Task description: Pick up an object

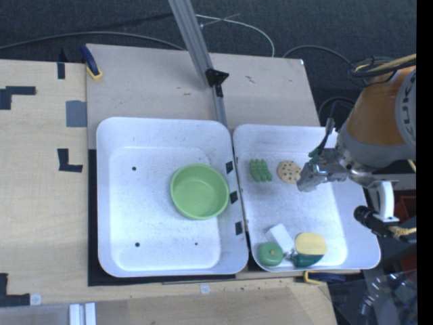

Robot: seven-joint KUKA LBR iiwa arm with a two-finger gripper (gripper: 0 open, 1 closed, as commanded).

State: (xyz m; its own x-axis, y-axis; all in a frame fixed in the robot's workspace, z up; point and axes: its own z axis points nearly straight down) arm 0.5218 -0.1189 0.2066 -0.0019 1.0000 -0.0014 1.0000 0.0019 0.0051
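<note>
From my remote station: the arm's two-finger gripper (310, 179) hovers in the right white bin (352, 212), the round speckled cookie-like piece (289, 171) just at its nine o'clock, presumably the target. Grip state: I cannot tell.

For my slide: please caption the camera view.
Gripper hovers beside cookie in right bin; green bowl in left.
</note>
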